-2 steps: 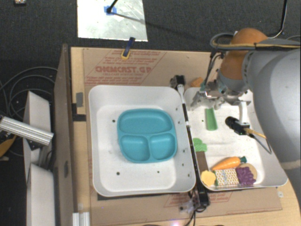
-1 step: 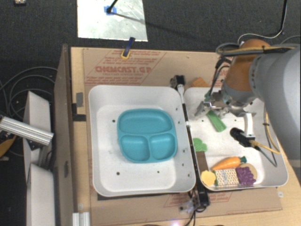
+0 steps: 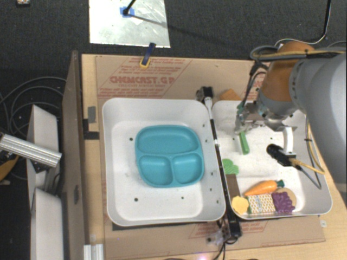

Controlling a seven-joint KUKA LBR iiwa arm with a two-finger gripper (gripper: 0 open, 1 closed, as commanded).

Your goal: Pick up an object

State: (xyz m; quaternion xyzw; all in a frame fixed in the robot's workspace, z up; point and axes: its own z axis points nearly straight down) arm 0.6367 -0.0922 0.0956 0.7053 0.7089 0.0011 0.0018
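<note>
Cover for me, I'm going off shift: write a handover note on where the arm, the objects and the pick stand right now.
Gripper: low in the right bin, directly over the green stick; contact cannot be told.
Things: the green stick lies on the bin floor. The carrot, purple grapes and yellow piece sit along the near edge. The blue divided plate is in the left bin.
Done: nothing visibly lifted.
Left: grasp and raise one object, likely the stick.

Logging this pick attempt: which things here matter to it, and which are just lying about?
Likely job: tool; green stick next to it; right bin.
Lying about: blue tray; carrot; purple grapes; green leaf.
</note>
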